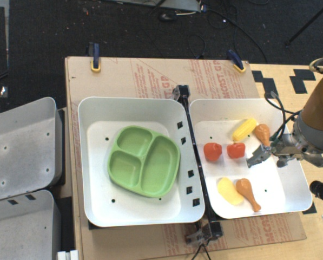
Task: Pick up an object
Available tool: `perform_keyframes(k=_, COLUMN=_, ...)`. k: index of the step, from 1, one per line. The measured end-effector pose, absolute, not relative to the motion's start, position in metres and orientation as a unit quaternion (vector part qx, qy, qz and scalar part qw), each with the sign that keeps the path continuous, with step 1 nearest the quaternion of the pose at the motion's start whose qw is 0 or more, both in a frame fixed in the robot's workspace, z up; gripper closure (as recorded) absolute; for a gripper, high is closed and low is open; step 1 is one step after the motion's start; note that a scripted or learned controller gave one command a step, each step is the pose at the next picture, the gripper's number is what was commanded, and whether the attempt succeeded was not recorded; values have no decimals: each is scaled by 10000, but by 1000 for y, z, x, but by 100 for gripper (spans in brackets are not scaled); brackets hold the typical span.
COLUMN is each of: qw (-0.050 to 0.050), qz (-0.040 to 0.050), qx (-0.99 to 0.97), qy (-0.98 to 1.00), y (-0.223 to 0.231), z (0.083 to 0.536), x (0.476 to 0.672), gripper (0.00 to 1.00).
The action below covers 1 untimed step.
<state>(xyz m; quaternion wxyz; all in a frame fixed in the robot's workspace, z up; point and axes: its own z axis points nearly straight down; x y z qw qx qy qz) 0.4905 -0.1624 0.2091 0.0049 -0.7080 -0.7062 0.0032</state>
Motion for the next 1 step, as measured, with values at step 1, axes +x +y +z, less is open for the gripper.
perform_keyframes(k=1, qw=2, qz=2, qx=-7069, qy=-7073, y=-162, z=214, x=493, gripper=0)
